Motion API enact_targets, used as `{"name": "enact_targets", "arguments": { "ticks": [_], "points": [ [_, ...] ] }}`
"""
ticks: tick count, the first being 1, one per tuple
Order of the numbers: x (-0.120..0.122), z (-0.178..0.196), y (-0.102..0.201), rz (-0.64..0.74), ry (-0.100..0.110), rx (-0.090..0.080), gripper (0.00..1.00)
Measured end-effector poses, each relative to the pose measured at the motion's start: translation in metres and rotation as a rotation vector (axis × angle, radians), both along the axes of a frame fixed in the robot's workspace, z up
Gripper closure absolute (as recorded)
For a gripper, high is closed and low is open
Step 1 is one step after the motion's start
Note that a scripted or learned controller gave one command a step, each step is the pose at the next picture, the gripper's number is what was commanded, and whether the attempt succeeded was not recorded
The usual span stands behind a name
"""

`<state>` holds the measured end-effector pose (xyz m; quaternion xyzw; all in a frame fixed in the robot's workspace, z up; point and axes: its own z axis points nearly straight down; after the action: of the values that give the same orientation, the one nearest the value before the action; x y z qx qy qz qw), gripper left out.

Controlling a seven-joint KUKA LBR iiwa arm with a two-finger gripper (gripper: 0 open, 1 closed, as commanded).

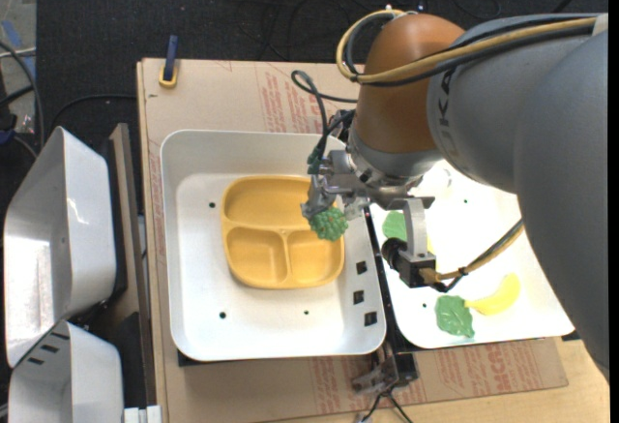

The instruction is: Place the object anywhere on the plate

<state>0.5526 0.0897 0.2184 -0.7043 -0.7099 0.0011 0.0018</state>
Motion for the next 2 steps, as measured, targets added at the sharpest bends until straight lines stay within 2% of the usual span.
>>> {"name": "enact_targets", "arguments": {
  "ticks": [1,2],
  "points": [
    [-0.013,0.008,0.06,0.002,-0.003,0.001,1.0],
    [-0.044,0.008,0.095,0.0,0.0,0.0,1.0]
  ]
}}
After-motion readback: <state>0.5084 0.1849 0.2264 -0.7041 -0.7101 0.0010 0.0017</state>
